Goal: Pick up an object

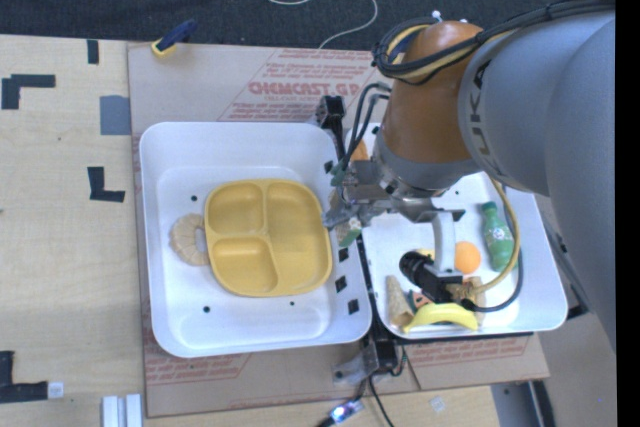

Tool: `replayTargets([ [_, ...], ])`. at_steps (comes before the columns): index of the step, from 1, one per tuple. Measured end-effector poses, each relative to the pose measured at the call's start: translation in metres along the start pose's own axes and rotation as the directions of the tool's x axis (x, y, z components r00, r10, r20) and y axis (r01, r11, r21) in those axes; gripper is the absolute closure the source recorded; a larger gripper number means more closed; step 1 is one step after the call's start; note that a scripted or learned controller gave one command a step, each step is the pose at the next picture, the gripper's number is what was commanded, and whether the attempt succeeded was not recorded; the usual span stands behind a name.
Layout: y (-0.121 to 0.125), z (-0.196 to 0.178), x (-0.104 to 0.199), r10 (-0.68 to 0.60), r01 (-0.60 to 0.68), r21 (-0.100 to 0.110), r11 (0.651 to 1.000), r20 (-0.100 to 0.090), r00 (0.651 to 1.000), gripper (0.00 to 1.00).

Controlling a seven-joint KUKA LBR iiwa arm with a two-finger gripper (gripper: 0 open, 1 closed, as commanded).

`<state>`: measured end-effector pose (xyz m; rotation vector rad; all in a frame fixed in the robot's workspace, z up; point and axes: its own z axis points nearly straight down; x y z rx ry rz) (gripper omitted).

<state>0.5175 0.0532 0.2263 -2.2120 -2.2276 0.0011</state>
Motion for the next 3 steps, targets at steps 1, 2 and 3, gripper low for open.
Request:
replayTargets([
  [1,-0.006,-0.008,0.051,-0.001,0.001,0.001,1.0,0.0,1.0,1.0],
  [2,-0.009,0.013,0.049,0.005,-0.005,0.003,1.0,0.003,1.0,1.0],
  [3,-0.009,0.007,0.056,0.005,-0.005,0.001,1.0,0.001,1.0,1.0],
])
